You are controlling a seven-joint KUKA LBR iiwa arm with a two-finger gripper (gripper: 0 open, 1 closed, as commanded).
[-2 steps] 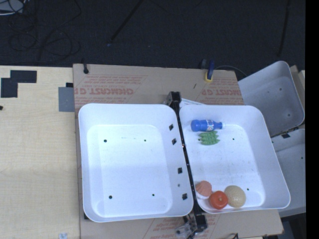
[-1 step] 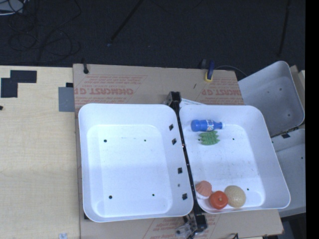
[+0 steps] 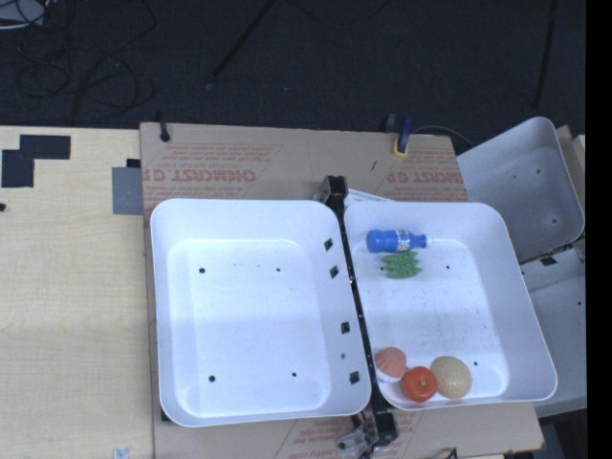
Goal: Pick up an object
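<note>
The blue bottle lies on its side at the far end of the right bin, long axis crosswise, cap toward the arm's side. Green toy just nearer. Finger state: cannot tell.

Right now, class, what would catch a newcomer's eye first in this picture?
Colour against white: a blue bottle lies on its side at the far end of the right bin, with a small green item just below it. In that bin's near corner cluster a red ball, a tan ball and a pinkish shell-like piece.
</note>
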